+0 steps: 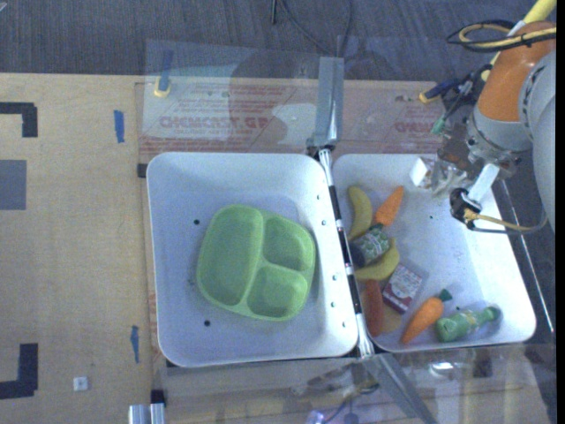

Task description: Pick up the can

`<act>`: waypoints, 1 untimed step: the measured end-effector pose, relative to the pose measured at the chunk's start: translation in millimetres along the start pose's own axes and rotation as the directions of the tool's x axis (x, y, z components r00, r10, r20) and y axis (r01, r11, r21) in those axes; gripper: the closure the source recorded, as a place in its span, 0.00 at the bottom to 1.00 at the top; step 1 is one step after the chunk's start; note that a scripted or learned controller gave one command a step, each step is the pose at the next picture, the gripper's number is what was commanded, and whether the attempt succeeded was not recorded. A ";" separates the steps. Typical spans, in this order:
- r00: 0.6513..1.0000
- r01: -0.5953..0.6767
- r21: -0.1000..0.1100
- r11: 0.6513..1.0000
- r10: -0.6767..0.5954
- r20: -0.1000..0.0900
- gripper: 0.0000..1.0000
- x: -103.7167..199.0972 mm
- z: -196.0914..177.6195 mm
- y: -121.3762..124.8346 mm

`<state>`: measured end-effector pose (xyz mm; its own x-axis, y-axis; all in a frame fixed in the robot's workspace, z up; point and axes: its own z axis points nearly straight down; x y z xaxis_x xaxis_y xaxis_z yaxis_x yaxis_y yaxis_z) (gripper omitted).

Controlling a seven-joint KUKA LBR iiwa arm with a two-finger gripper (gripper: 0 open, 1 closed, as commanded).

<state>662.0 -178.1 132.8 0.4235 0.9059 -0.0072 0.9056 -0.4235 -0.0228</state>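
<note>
Left bin [168, 237] carried a green divided plate [256, 261], about centre. Right bin [481, 263]: the can [370, 245], dark with a green label, lay close to the bin's left wall, wedged between an upper banana [358, 208] and a lower banana [378, 269], touching both. A small carrot [389, 206] sat just right of the upper banana. A red-and-white packet [404, 287] lay below the lower banana. A second carrot [424, 318] and a green bottle [465, 322] lay near the bin's front edge. The gripper [452, 180] hung over the bin's back right corner, well apart from the can, nothing seen in it; whether it was spread or closed could not be told.
</note>
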 end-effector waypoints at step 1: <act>1.000 -0.022 -0.024 0.999 0.022 -0.007 1.00 34.3 -92.1 -12.3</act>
<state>667.6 -142.1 224.9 0.4435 0.8963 -0.0007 0.8963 -0.4435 0.0013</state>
